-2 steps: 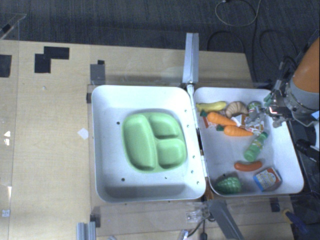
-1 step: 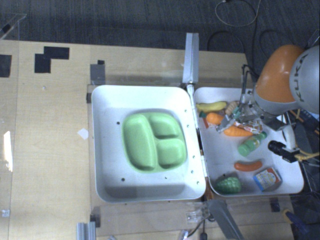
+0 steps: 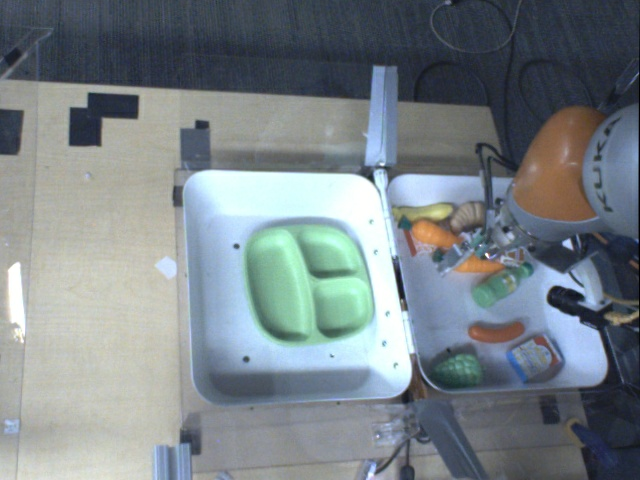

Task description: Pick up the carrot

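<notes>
Your gripper (image 3: 478, 251) hovers low in the right bin (image 3: 590, 368), finger state unclear, carrot (image 3: 434, 234) just left, green bottle (image 3: 497, 286) just below

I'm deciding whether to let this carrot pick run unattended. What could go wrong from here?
1. Crowding: the carrot lies at the right bin's far end, close beside the banana and other toys, so the gripper might catch a neighbour instead.
2. A second orange piece sits under the gripper; it could be grasped by mistake.
3. The green bottle nearby may get knocked aside.
</notes>
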Action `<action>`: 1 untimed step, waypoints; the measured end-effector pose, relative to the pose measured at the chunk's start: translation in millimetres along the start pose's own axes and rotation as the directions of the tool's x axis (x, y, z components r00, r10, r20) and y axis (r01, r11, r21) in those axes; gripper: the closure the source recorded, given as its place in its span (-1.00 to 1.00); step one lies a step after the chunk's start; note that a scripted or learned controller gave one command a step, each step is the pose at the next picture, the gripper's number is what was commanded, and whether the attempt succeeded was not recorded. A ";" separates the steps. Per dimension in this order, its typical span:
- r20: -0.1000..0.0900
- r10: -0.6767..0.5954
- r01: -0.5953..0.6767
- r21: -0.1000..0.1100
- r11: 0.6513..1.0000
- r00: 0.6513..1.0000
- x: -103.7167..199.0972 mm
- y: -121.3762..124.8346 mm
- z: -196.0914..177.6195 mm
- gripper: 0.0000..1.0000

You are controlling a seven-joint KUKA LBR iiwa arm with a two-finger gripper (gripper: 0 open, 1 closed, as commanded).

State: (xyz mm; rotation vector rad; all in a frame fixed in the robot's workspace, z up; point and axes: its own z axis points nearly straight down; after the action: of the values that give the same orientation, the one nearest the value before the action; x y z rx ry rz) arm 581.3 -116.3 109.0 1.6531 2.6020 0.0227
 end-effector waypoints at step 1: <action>0.008 0.001 0.000 -0.011 1.000 1.000 -2.6 3.9 -14.8 1.00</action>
State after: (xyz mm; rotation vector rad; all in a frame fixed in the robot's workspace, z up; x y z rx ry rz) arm 585.1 -116.7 124.0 1.6470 2.5910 0.0300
